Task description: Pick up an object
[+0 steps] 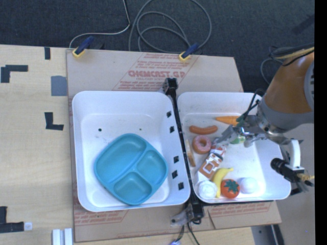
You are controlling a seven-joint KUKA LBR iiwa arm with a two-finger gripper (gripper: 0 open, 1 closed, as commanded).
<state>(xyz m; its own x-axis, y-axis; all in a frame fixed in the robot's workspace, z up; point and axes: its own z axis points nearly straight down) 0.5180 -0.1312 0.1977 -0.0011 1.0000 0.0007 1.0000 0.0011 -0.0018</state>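
A: Where is the gripper [228,135]?

B: Over the right bin [265,188], near the middle, reaching in from the bin's right edge. The orange band of the arm [286,93] sits just outside that edge.

A: Open, closed, holding something?

B: I cannot tell; the tip is small and blurred against the white floor (a bit of green shows beside it, too small to name).

A: What could it pick?

B: All the toys lie in the right bin. A carrot [228,120] rests toward the far edge, a sausage [203,129] just left of it, and a pink donut [201,145] below the sausage, near the divider edge. A small red-and-white carton [212,164] lies tilted just under the gripper's tip. Along the near edge: a white round thing [207,189], a banana [222,177], a tomato [230,188] touching the banana, and a white egg [249,185].

A: And the left bin [84,106]?

B: A blue divided plate [131,169] lies toward its near edge.
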